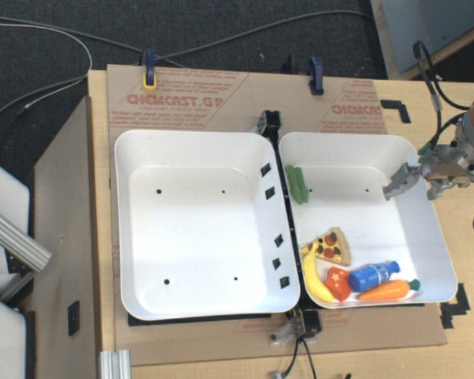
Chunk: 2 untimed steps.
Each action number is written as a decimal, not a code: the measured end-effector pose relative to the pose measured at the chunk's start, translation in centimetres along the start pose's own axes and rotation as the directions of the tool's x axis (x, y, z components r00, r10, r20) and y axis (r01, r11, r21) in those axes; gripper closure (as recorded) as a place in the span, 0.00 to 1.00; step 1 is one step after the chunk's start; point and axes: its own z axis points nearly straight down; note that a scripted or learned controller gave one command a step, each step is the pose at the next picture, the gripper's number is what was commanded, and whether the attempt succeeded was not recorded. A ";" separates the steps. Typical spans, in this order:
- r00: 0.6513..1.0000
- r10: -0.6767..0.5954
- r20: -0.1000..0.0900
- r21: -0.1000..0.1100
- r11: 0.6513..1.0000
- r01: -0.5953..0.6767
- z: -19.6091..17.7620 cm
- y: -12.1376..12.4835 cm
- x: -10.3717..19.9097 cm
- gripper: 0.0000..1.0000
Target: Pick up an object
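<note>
The right bin [426,235] holds several toys. A green pod [299,185] lies by its left wall. Near the front sit a pizza slice [332,247], a yellow banana [313,276], a red piece [337,283], a blue bottle [374,275] and an orange carrot [387,291], bunched together. My gripper [415,189] hangs over the bin's far right corner, well apart from every toy. Its fingers [397,183] are spread open with nothing between them.
The left bin [126,212] stands beside the right one, with a black divider strip [278,204] between them. Both rest on a cardboard sheet [221,93] held by two clamps at the back. Cables run over the dark floor behind.
</note>
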 end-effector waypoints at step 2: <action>1.000 -0.001 0.003 -0.003 1.000 0.001 7.5 7.3 -3.5 0.00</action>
